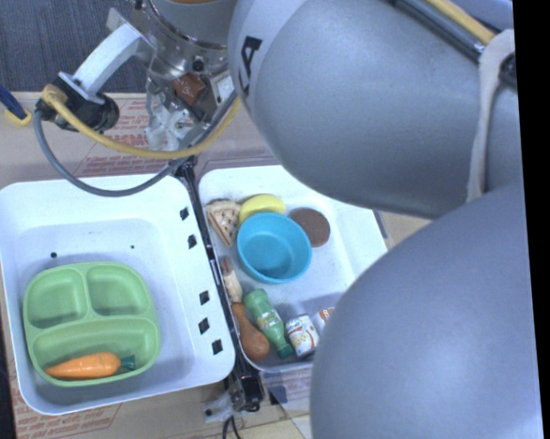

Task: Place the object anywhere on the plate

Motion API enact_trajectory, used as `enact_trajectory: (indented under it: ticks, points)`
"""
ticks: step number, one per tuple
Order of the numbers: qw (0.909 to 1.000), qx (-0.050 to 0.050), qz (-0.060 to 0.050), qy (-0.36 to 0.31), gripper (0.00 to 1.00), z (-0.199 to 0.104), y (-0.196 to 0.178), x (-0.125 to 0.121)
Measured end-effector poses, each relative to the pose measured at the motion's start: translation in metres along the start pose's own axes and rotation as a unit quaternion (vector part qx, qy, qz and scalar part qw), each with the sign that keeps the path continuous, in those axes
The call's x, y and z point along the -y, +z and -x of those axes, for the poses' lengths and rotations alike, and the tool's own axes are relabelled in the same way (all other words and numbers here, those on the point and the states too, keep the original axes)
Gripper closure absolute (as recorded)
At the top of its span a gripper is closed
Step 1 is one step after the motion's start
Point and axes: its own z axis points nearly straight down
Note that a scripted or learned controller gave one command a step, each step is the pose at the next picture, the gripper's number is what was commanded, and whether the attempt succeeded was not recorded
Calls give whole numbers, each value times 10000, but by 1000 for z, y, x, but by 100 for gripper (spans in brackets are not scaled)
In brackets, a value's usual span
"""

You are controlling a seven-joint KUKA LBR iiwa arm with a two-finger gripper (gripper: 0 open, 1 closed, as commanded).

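A green divided plate (90,321) lies in the left bin (30,207). An orange carrot (83,367) rests in the plate's long front compartment. My gripper (176,118) hangs high above the far edge of the bench, over the divide between the two bins and well away from the plate. A small brown shape (190,87) shows at the gripper's body; I cannot tell whether it is a held thing or part of the hand.
The right bin (355,218) holds a blue bowl (273,247), a yellow item (262,204), a brown disc (312,226), a bread slice (222,220), a green bottle (266,321), a brown item (250,338) and a small can (302,335). The arm's grey bulk covers the right side.
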Motion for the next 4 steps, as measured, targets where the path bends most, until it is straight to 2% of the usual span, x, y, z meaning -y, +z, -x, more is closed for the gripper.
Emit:
enact_trajectory:
  ticks: [1,2,3,4]
  points:
    - [10000,40,1,1,0,0,5,1]
    - [9998,107,-13,160,0,-41,74,-52]
    - [9997,112,-50,-189,0,11,200,-60]
    - [9994,136,-90,-300,100,9,187,-56]
